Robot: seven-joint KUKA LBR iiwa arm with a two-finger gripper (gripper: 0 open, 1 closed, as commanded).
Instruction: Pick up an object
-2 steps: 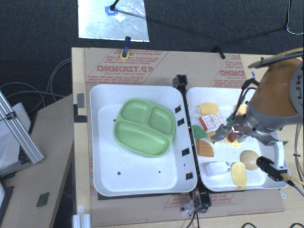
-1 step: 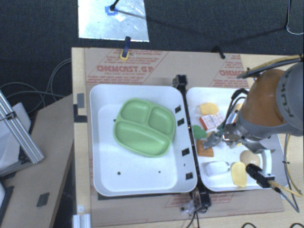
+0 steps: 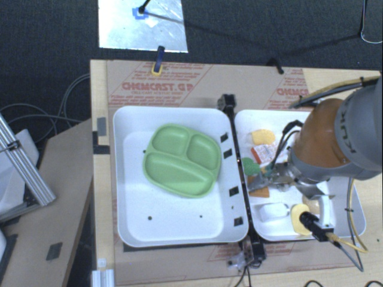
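Orange object is crowded by the green object; a miss is risked. Whether the gripper is apart or together cannot be told.

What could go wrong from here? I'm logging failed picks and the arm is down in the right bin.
The gripper sits among crowded pieces: a red-and-white packet, a green piece and an orange piece. It may nudge them or catch two. It also works close to the right bin wall by the divider, so it may scrape it.
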